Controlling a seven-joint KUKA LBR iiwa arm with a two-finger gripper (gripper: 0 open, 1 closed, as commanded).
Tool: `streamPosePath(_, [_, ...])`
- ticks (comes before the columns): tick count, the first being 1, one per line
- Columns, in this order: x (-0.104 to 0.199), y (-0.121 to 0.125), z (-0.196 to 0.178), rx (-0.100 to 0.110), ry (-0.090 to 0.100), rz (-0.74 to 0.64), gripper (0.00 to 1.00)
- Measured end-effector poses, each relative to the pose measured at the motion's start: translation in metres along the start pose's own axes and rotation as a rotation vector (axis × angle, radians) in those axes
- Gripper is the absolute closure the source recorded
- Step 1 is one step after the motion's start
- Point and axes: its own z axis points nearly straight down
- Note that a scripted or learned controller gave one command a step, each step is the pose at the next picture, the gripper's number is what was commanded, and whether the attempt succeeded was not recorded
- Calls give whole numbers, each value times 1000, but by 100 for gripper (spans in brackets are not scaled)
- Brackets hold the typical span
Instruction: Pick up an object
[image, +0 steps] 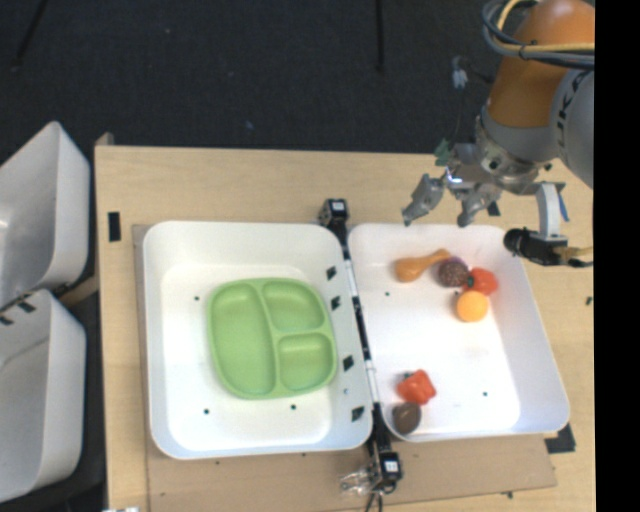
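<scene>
My gripper (447, 205) hangs over the far edge of the right bin (500, 400), fingers spread open with nothing between them. Just below it in that bin lie an orange-tan gourd-shaped piece (418, 265), a dark purple round piece (453, 271), a red piece (483, 281) and a yellow-orange ball (472, 306). Near the bin's front left corner sit a red pepper-like piece (417, 386) and a dark brown piece (406, 418). The left bin (170, 420) holds a green divided plate (271, 336).
A black divider with clips (352, 320) runs between the two bins. White rounded containers (35, 210) stand off the bench at the left. A black fitting (535, 246) sticks out at the right bin's far right corner.
</scene>
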Motion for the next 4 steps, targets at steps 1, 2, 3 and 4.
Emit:
streamPosePath(1, [0, 2, -8, -13, 0, -1, 0])
streamPosePath(2, [-9, -1, 49, -11, -3, -1, 0])
streamPosePath(3, [-6, -6, 93, -12, -3, 1, 0])
streamPosePath(4, [-7, 3, 151, -11, -3, 0, 0])
